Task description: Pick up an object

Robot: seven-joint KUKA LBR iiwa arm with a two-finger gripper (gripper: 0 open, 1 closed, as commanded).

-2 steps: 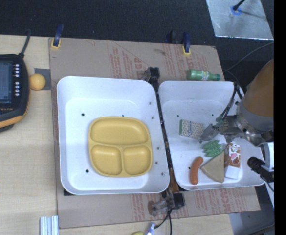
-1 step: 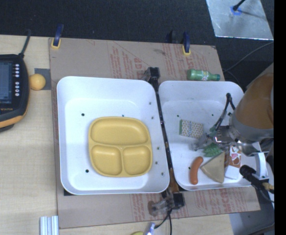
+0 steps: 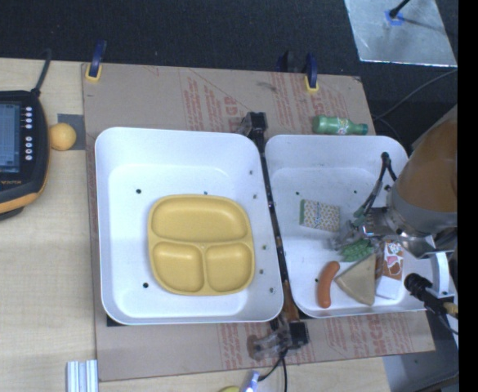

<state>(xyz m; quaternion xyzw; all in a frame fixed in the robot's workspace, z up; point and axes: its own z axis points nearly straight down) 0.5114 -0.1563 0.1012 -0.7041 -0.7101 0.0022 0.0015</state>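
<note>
- Two white bins side by side on a cardboard sheet (image 3: 222,96) over the desk (image 3: 26,300): left bin (image 3: 116,219), right bin (image 3: 304,158).
- Left bin: one yellow divided plate (image 3: 199,243), three compartments, lying flat near the middle.
- Right bin, counted: one sausage (image 3: 327,283) near the front wall, upright in view; one tan wedge (image 3: 359,283) just right of it; one small carton (image 3: 392,269) with red and white print, touching the wedge's right side; one green patterned packet (image 3: 319,215) toward the middle; one dark green item (image 3: 355,250) above the wedge, shape hard to make out.
- One arm (image 3: 426,178), grey with an orange band, comes in from the right over the right bin's right side; cut off at the frame edge.
- Claw (image 3: 359,231) sits low in the right bin, by the dark green item and just right of the packet. Fingers are a dark tangle there; can't tell whether they are spread or closed, or whether anything is between them.
- Outside the bins: one green bottle (image 3: 340,125) lying on the cardboard behind the right bin; one orange ball (image 3: 62,136) left of the left bin; one teach pendant (image 3: 6,158) at the left edge, partly cut off.
- Clamps: two blue ones (image 3: 96,60) on the cardboard's back edge, one dark fitting (image 3: 255,124) between the bins at the back, another at the front (image 3: 283,337), blurry.
</note>
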